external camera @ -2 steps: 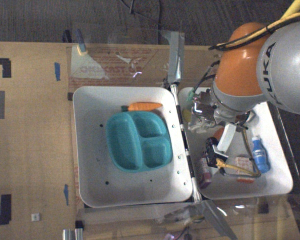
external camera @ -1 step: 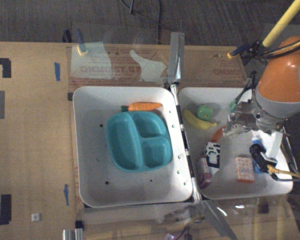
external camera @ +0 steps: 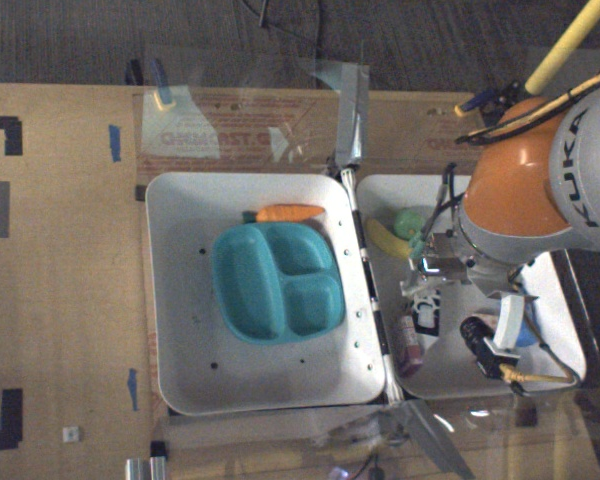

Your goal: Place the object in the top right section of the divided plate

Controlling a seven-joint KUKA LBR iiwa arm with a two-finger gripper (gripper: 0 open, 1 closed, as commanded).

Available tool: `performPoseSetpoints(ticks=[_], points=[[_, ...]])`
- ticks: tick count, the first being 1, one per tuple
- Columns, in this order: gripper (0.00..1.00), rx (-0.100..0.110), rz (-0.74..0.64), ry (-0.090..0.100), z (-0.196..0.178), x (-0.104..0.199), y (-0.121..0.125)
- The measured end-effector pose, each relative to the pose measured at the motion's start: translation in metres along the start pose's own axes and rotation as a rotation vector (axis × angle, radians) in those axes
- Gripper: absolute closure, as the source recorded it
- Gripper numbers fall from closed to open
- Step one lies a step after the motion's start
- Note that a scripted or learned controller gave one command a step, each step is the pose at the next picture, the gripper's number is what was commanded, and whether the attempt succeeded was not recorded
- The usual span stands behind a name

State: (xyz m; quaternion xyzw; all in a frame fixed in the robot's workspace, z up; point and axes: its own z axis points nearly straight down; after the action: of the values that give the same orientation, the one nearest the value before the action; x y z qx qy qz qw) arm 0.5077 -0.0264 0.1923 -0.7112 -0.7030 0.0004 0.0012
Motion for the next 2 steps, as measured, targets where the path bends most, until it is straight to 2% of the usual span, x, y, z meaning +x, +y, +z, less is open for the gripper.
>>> performPoseSetpoints(ticks=[1,2], points=[[1.00,-0.001,-0.060,-0.001,0.026,-0.078,-0.028],[1.00,-0.004,-0.191,-0.001,0.008,0.003,0.027]])
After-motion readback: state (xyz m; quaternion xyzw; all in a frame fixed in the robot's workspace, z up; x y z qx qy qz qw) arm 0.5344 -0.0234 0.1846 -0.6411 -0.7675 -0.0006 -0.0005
